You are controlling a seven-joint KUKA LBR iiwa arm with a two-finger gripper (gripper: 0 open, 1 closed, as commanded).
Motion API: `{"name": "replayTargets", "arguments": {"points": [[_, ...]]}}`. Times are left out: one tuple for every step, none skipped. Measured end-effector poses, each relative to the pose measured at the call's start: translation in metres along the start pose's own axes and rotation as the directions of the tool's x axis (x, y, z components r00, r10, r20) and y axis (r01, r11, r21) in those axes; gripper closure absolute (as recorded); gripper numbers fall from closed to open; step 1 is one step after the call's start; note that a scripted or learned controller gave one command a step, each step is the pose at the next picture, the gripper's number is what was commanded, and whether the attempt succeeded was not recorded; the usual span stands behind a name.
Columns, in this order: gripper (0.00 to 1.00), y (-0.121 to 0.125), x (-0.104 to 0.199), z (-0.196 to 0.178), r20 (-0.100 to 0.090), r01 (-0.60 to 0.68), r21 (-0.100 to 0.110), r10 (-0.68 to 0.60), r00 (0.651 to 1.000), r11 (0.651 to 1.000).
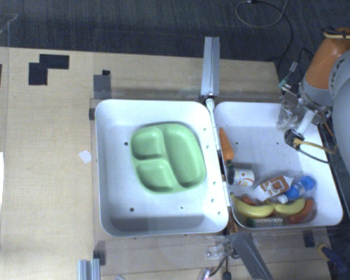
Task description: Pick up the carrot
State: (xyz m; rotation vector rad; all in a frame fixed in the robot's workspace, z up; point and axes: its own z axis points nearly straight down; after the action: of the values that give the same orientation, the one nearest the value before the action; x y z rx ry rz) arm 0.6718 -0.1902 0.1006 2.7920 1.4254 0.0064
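Observation:
The carrot point(226, 145) is a slim orange piece lying lengthwise against the left wall of the right bin point(254, 116). My gripper point(287, 119) hangs at the right bin's far right corner, well to the right of the carrot and apart from it. Nothing shows between its fingers.
A green divided plate point(166, 156) sits in the left bin point(114, 174). Along the right bin's front lie a small white cup point(242, 176), a juice carton point(272, 186), a blue-capped bottle point(298, 188), two bananas point(268, 207) and a red item. A grey post point(210, 69) stands behind the bins.

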Motion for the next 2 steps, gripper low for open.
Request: {"name": "replayTargets", "arguments": {"points": [[1.0, -0.026, 0.033, 0.013, -0.002, -0.113, 0.005, 0.113, 0.994, 0.994], [1.0, -0.03, -0.021, -0.093, -0.002, -0.148, 0.002, 0.148, 0.989, 0.989]]}}
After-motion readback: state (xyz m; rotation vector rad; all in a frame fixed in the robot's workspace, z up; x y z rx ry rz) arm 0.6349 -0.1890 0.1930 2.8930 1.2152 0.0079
